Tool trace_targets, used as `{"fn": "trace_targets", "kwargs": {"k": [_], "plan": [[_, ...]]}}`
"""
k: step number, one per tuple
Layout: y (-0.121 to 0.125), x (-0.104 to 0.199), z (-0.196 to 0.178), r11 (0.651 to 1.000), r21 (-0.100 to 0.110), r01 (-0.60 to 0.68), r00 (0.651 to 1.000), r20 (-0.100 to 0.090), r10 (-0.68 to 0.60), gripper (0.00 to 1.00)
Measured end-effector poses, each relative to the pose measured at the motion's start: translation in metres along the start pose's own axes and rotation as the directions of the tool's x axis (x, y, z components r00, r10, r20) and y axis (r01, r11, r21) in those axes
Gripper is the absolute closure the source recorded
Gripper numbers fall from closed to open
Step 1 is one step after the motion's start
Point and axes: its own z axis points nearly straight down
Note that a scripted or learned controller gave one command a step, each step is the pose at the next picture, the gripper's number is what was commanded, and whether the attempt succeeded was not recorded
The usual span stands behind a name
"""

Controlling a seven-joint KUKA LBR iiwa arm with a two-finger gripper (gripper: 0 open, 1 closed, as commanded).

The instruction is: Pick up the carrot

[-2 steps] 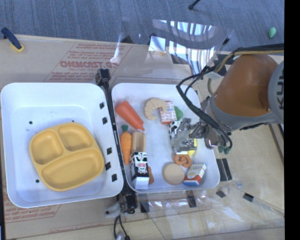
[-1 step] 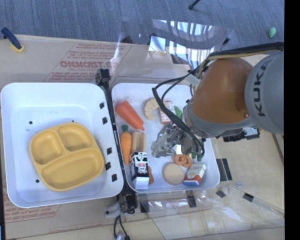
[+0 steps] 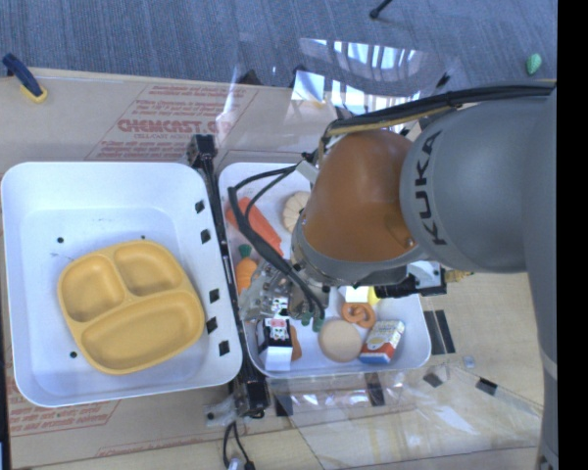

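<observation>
An orange carrot (image 3: pixel 262 225) and a yellow tray (image 3: pixel 129 305) lie in white bins (image 3: pixel 39 194); the egg (image 3: pixel 339 341) looks beige.

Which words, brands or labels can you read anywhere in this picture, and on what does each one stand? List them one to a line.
"KUKA", in dark letters on the grey arm.
"CHEMCAST", in red print on the brown sheet under the bins; the smaller lines beneath it are too blurred to read.
Print on the small red and white carton in the right bin: too small to read.
</observation>
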Motion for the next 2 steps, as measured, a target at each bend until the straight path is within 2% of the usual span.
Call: {"fn": "trace_targets", "kwargs": {"k": [1, 2], "plan": [[0.063, 0.022, 0.0, 0.993, 0.001, 0.122, 0.993, 0.001, -0.122, 1.0], [0.106, 0.038, 0.041, 0.994, 0.005, -0.112, 0.994, -0.004, 0.112, 1.0]]}}
